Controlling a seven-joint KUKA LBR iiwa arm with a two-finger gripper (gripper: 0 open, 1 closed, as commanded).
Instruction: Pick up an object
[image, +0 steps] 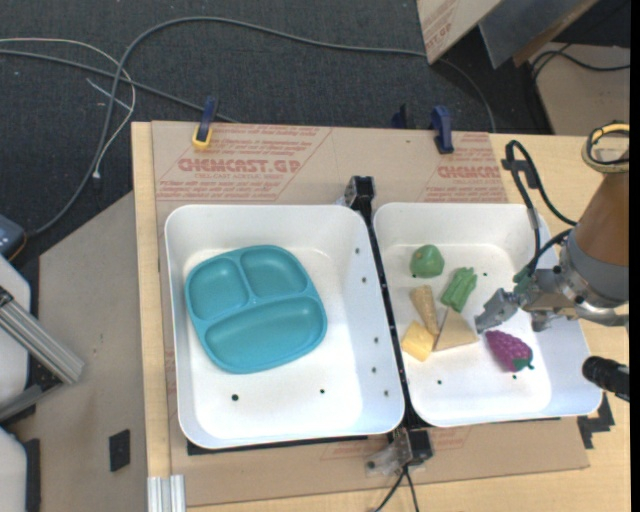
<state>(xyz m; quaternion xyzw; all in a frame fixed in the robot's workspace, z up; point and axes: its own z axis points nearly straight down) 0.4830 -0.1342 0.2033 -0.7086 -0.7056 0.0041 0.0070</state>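
- The two-finger gripper (497, 310) sits low in the right-hand shallow white bin (480, 400), toward that bin's 3 o'clock side; its grey fingers (490, 308) point toward 9 o'clock, and whether they are spread or pressed together cannot be told from this slant. Nothing shows between them.
- The grey arm with its orange band (608, 235) rises behind the gripper, toward 2 o'clock.
- Just at the gripper's 5 o'clock lies a purple bunch of toy grapes (509, 349), close beside the fingers; contact cannot be made out.
- At the gripper's 10 o'clock lies a ridged green toy vegetable (460, 288), tilted, near but apart.
- Farther toward 10 o'clock rests a rounded green toy pepper (427, 261).
- At 9 o'clock a pale tan wedge-shaped toy piece (426, 305) lies across a flat beige slice (458, 334), with a yellow cheese-like block (417, 343) touching at the lower end.
- Well off at 9 o'clock, the left-hand shallow white bin (200, 410) holds a teal plastic plate with three compartments (257, 306).
- Both bins stand on a brown cardboard sheet (240, 160) clamped at the bench's 12 o'clock edge.
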